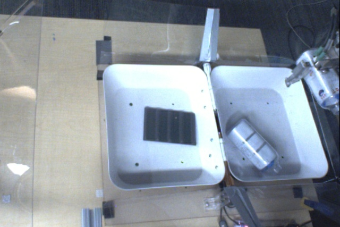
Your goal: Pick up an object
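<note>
A dark grey ribbed rectangular pad (pixel 170 125) lies flat in the middle of the left bin (pixel 122 87). In the right bin (pixel 265 87) a silvery cylindrical container (pixel 251 144) lies on its side, slanted towards the front right corner. My gripper (pixel 297 74) hangs over the right bin's far right rim, well above and behind the container. It touches neither object, and nothing shows in its grasp.
A grey upright post (pixel 210 34) stands behind the seam between the two bins. Clear plastic sheeting (pixel 32 114) covers the wooden bench on the left. Cables (pixel 313 13) hang at the far right behind the arm.
</note>
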Tool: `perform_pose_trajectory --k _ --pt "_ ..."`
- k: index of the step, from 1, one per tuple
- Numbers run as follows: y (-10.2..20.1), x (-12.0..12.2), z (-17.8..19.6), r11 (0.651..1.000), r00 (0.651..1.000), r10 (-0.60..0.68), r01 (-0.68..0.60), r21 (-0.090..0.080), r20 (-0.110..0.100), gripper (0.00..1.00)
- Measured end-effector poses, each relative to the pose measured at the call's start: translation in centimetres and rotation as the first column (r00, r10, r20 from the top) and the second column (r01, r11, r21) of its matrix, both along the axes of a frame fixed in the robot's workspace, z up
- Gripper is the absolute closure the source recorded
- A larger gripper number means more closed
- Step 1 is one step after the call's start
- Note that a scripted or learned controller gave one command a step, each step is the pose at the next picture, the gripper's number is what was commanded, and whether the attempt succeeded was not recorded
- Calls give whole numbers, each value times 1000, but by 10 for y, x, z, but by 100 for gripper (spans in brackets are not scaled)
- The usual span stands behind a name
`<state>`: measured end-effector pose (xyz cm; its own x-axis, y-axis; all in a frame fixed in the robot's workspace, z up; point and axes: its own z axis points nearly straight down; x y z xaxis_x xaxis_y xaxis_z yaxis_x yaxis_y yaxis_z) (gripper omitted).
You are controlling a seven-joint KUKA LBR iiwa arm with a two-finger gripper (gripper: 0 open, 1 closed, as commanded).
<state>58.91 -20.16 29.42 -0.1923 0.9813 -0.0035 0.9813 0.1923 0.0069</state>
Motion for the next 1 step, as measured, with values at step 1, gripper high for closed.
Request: perform_pose_trajectory --k 1 --pt "62 47 -107 961 961 276 -276 1 -3 100"
